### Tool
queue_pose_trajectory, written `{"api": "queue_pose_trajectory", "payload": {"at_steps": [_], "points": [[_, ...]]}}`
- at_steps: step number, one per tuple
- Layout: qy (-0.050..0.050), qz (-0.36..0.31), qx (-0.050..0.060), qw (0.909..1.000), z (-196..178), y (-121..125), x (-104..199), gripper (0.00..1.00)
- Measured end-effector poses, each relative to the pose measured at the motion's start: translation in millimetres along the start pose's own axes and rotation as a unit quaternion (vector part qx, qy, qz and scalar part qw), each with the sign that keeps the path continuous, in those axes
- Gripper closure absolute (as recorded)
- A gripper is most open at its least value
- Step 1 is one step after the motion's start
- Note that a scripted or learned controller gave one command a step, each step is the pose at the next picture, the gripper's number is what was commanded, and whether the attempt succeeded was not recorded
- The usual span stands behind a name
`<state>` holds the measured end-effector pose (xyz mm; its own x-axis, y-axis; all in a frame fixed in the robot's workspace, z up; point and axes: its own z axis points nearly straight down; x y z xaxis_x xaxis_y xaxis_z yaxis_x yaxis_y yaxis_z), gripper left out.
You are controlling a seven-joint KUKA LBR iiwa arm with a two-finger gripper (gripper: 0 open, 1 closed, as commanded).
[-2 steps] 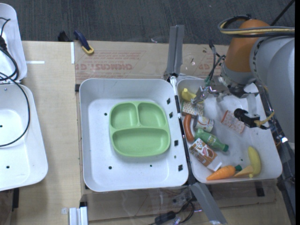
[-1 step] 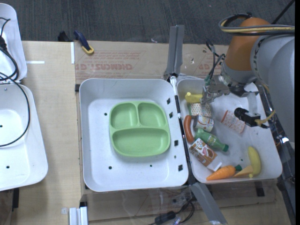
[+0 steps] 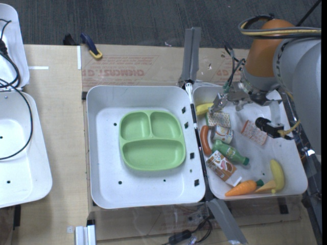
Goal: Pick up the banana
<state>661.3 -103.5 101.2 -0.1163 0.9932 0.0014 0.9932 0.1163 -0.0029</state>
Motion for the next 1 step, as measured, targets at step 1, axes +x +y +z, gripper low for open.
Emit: {"api": "queue_pose_trajectory", "payload": {"at_steps": [1], "points": [[0.001, -0.001, 0.003, 1.0, -5.3, -0.5, -0.4, 1.0]]}}
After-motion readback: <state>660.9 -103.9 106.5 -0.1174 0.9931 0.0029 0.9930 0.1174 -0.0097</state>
